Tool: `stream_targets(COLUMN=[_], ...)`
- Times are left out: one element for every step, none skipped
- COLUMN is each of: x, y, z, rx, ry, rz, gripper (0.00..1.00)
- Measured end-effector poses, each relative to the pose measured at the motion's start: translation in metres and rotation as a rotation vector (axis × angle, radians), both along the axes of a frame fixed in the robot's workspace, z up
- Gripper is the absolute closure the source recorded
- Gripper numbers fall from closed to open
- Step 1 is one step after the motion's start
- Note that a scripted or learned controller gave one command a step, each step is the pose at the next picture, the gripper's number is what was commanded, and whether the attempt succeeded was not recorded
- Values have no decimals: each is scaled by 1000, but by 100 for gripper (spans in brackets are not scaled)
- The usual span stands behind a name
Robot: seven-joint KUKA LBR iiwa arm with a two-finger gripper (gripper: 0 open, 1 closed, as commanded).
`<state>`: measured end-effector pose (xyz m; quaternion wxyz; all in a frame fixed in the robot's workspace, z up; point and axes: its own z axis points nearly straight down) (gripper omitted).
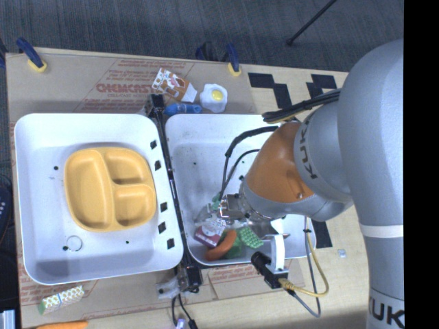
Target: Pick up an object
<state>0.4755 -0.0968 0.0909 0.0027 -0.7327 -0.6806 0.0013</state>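
a: where's the gripper (230, 214)?
b: low over the right bin (199, 156), at its near corner, above a pile: an orange carrot-like piece (221, 247), something dark red (206, 236), something green (249, 237).
a: holding anything?
b: can't tell. the carrot lies just below it, long axis slanting.
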Motion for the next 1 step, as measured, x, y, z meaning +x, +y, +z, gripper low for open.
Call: stream_targets(x=[1], y=[0], z=[10], rx=[0], ry=[0], rz=[5], gripper=[100])
